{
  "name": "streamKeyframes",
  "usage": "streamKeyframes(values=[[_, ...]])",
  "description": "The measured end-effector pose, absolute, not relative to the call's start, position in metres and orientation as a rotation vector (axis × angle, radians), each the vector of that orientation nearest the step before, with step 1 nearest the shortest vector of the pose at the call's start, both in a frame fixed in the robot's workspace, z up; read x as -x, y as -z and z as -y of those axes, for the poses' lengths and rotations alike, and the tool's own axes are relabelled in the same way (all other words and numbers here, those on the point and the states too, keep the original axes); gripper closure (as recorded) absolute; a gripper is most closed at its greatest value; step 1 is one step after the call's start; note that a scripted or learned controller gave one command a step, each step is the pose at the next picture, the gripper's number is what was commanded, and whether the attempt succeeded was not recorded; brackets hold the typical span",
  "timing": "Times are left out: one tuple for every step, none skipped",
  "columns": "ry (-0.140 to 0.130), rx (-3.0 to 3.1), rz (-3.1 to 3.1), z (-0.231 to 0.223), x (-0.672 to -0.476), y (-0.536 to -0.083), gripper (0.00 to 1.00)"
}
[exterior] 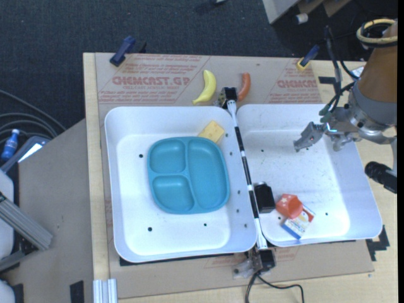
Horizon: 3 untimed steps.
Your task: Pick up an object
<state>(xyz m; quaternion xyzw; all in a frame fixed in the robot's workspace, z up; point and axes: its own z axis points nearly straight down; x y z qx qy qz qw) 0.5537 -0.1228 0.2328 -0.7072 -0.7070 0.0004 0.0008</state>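
My gripper (pixel 322 139) hangs over the far half of the right bin (pixel 353 229), open, with nothing between its fingers. A red object on a small white and blue packet (pixel 294 212) lies near the right bin's front edge, well below the gripper in the view. In the left bin (pixel 126 232) rests a blue divided plate (pixel 188 173). A yellow block (pixel 212 131) lies at the plate's far edge.
A yellow banana (pixel 205 87) and an orange-red piece (pixel 243 86) lie on the bench behind the bins. A black clamp (pixel 262 197) sits on the divider between the bins. Blue clips (pixel 122 51) hold the board's far corners.
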Motion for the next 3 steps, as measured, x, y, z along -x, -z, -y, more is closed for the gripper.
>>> streamKeyframes(values=[[-0.002, 2.218, 2.22, 0.033, -0.519, -0.184, 0.0], [-0.001, 2.224, 2.221, 0.104, -0.493, -0.107, 0.0], [0.0, 2.221, 2.222, 0.105, -0.576, -0.085, 0.0]])
